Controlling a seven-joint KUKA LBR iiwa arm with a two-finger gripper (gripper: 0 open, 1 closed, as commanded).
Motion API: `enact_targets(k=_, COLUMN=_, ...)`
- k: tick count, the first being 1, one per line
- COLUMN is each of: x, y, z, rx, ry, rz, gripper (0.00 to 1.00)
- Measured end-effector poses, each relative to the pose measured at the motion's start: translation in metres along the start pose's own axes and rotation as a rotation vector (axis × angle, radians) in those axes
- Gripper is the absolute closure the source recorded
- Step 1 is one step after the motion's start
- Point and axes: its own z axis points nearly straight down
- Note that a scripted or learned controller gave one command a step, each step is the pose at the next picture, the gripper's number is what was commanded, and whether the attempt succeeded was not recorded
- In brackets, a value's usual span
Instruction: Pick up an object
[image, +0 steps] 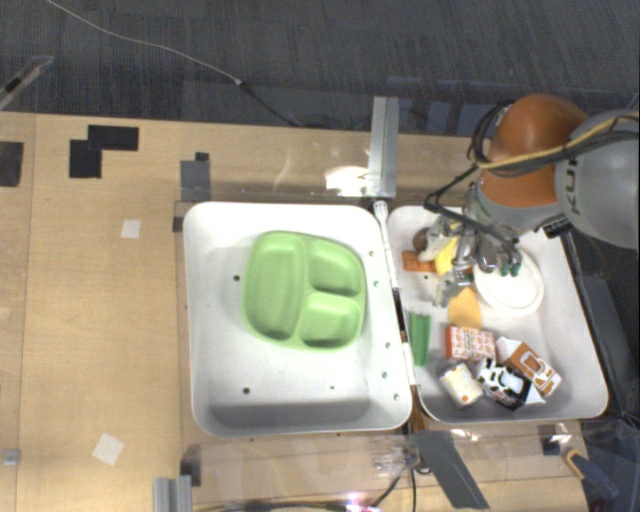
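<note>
In the camera view, we judge the task to be at its reaching stage, with nothing lifted yet. The grey arm's pincer (468, 262) is low over the far part of the right shallow white bin (590, 385), among the clutter there. We cannot tell whether it is released or clenched, and we see nothing held in it.

The things it could take all lie in that bin. A small yellow piece (445, 250) and an orange-brown block (415, 262) sit just left of the pincer, a flat white round disc (512, 288) just right of it, and an orange wedge (463, 308) just nearer. Nearer still lie a green stick (419, 338), a red-and-white packet (468, 345), a cream lump (460, 384), a black-and-white patterned toy (497, 382) and a brown-and-white packet (535, 368). What is left, as we read it, is to close on one of them and raise it clear.

The left shallow white bin (215, 300) bears a light green divided plastic plate (300, 290), well apart from the pincer.

Both bins rest on a pale wooden surface (90, 330) with black square marks (100, 150) at its far left. Beyond its far edge is dark carpet (300, 40) crossed by a thin pale cable (150, 42).
</note>
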Motion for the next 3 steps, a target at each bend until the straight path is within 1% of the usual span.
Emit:
enact_targets(k=1, x=0.002, y=0.012, z=0.000, rx=0.001, ry=-0.004, rz=0.240, gripper=0.00)
enact_targets(k=2, x=-0.007, y=0.011, z=-0.016, rx=0.005, ry=-0.051, rz=0.238, gripper=1.00)
enact_targets(k=3, x=0.009, y=0.027, z=-0.137, rx=0.002, ry=-0.039, rz=0.322, gripper=1.00)
